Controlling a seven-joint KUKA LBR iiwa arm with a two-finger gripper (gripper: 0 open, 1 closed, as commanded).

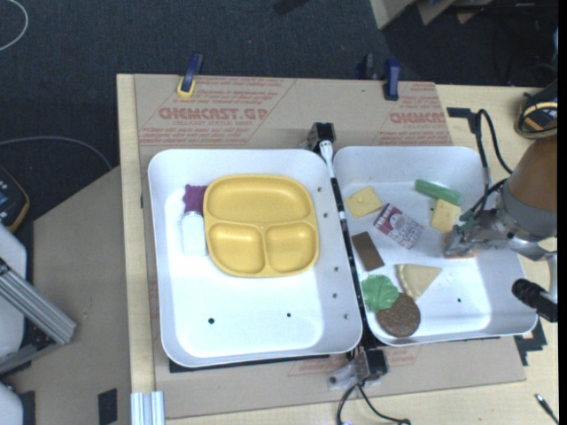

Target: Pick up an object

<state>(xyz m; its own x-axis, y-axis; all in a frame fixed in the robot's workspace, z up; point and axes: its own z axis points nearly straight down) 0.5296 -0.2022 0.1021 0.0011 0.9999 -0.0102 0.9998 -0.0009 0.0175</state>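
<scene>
My gripper (459,243) is down inside the right bin (461,312), near its right side, with the orange-banded wrist above it. Loose items lie in this bin: a yellow block (362,202), a red-and-white packet (398,227), a brown bar (367,251), a green bar (437,191), a small yellow piece (444,215), a tan wedge (416,279), a green lump (379,290) and a brown disc (400,317). The gripper sits just below the small yellow piece and right of the packet.
The left bin (248,330) holds a yellow three-compartment tray (260,224), with a purple item (194,197) and a white bottle (192,235) beside its left edge. Cables run along the right bin's far right wall.
</scene>
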